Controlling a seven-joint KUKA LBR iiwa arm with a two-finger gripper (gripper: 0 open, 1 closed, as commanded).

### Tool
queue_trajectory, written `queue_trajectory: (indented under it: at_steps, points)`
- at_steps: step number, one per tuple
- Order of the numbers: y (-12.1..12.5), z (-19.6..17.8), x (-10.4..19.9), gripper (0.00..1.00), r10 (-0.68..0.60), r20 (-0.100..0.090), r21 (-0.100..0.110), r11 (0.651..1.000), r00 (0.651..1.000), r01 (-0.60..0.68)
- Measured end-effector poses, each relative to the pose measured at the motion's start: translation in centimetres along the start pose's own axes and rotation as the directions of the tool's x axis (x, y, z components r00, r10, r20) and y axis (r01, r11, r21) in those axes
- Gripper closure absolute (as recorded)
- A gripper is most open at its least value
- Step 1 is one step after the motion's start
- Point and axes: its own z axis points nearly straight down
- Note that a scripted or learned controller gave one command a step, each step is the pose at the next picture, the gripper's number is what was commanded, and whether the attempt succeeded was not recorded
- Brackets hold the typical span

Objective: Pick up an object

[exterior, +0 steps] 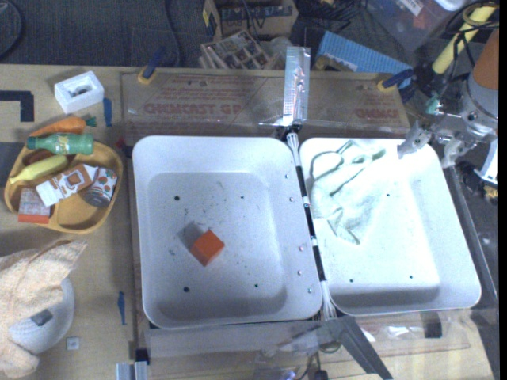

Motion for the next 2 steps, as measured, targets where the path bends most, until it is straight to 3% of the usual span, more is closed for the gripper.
queue_trajectory:
  at_steps: [1, 2]
  points:
    - [1.69, 11.24, 5.27, 0.0, -0.199, -0.002, 0.003, 0.98, 0.98, 0.199]
    - [1.75, 10.43, 5.25, 1.0, -0.2, -0.001, 0.004, 0.98, 0.98, 0.2]
